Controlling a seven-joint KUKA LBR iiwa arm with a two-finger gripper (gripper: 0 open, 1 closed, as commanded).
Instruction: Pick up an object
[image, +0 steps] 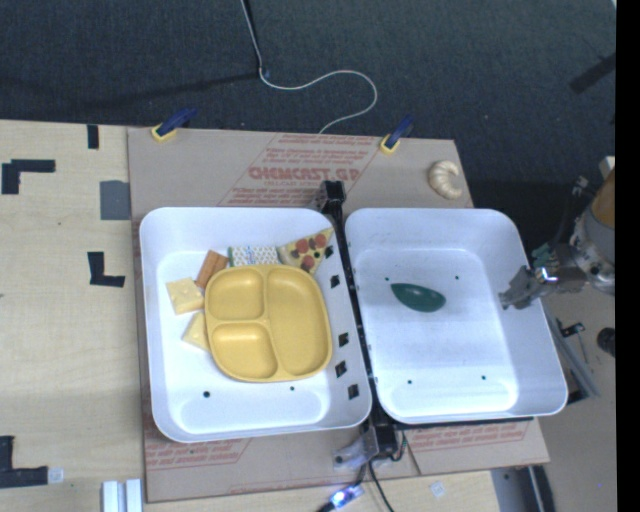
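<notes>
Bench bins (165, 300) — yellow tray (268, 322), green object (417, 297).

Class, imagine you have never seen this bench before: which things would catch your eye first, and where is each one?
The yellow plastic divided plate stands out first, filling the middle of the left white bin, with small flat food-like pieces tucked along its upper-left edge. Next comes the lone dark green oval object in the right white bin. The grey arm's gripper sits at that bin's right rim.

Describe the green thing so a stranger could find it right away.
Look at the right white bin, the one nearer the gripper. Near its middle lies a small dark green object, oval with a pointed end. Nothing else lies beside it.
</notes>
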